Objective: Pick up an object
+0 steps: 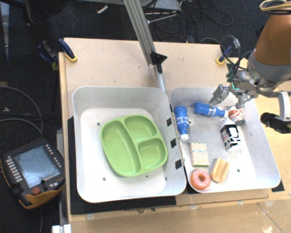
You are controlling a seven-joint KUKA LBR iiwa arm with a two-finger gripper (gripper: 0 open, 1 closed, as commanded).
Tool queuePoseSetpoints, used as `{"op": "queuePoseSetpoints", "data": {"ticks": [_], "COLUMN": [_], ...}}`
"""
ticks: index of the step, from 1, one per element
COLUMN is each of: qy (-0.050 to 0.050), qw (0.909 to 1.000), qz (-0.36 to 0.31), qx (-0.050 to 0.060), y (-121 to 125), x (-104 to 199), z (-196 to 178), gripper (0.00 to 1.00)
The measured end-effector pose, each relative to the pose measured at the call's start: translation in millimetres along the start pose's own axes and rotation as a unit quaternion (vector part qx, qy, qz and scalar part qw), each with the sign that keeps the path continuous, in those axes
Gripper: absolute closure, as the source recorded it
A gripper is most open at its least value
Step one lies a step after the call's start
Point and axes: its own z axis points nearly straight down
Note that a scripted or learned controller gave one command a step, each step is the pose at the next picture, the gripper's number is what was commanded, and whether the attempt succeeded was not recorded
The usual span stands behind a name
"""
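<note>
The two-finger gripper (230, 95) hangs at the right white bin's (262, 178) far edge, jaws apart and clamping nothing; beneath lies a blue plastic bottle (208, 110) on its side, likely the pick.

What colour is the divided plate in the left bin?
Light green: the divided plate, seen best in the camera view.
</note>
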Motion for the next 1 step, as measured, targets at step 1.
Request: {"op": "queuePoseSetpoints", "data": {"ticks": [1], "qy": [0.0], "qw": [1.0], "qz": [0.001], "qx": [0.002], "y": [4.0], "x": [-5.9], "z": [46.8], "gripper": [0.0]}}
